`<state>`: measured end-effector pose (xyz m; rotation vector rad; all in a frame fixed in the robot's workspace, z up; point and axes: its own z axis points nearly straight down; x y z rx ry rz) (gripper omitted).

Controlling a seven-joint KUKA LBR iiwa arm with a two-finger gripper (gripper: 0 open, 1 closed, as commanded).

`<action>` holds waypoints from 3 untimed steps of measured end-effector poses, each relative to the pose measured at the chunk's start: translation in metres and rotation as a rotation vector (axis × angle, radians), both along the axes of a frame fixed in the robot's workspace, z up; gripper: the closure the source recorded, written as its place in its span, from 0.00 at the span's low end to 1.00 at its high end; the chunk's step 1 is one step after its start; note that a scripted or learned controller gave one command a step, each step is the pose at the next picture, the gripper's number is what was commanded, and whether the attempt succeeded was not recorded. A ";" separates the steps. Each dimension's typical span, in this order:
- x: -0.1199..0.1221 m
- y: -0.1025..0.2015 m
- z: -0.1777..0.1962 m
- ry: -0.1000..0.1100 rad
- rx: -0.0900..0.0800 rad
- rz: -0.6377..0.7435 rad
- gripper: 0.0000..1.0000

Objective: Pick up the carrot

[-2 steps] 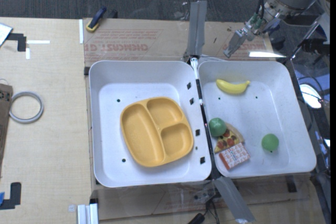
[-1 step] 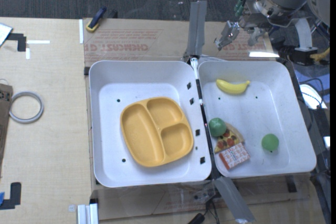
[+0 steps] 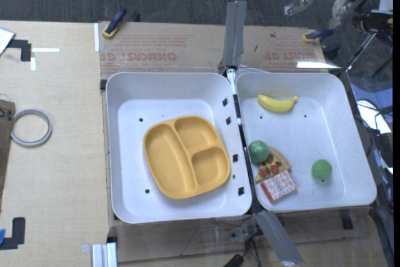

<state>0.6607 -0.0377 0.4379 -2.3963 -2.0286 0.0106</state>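
Observation:
My gripper (image 3: 311,12) hangs high above the bench at the top right, beyond the far edge of the right bin (image 3: 350,103). Its two fingers are spread apart and open, with nothing between them. In the right bin lie a yellow banana (image 3: 277,102) near the far wall, a green round fruit (image 3: 258,150) by the left wall, a pizza slice (image 3: 273,166) touching it, a small red and white box (image 3: 279,186) at the front, and a second green ball (image 3: 321,169) to the right.
The left bin (image 3: 125,103) holds a yellow divided plate (image 3: 186,156). A roll of tape (image 3: 29,127) lies on the bench at the left. Blue clamps (image 3: 115,22) sit on the cardboard behind the bins.

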 end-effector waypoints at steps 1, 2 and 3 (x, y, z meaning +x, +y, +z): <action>-0.063 0.024 0.000 0.002 -0.003 -0.290 0.00; -0.101 0.054 0.000 0.001 -0.005 -0.519 0.00; -0.139 0.051 0.001 0.000 -0.007 -0.778 0.00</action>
